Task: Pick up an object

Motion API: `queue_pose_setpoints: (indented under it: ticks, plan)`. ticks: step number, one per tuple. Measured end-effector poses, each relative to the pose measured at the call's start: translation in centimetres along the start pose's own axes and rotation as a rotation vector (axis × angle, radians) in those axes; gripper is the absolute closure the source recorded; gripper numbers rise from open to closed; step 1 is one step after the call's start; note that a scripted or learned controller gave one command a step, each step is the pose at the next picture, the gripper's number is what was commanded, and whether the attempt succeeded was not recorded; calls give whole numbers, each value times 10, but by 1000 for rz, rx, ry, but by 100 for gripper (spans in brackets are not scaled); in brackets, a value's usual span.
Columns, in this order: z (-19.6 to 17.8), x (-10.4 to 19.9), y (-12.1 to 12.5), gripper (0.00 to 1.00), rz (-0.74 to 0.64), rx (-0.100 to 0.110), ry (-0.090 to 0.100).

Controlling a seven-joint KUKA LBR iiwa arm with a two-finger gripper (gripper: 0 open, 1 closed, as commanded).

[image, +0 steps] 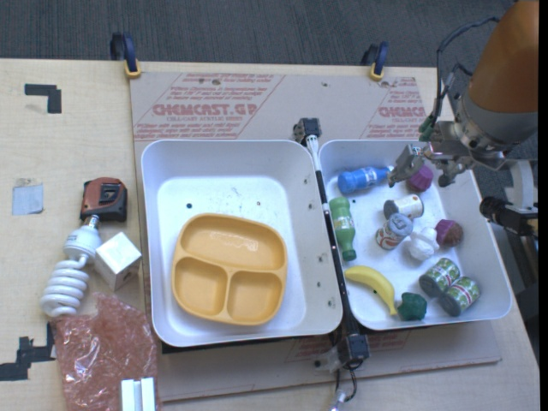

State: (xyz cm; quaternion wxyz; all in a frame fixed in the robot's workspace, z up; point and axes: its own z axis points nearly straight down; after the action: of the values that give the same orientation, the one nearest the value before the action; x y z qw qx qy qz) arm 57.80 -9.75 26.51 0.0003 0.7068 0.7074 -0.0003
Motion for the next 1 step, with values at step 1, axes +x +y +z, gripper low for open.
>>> queue_pose_setpoints:
  ticks: [1]
  plan:
    - [156,-22,2,0,2,0,0]
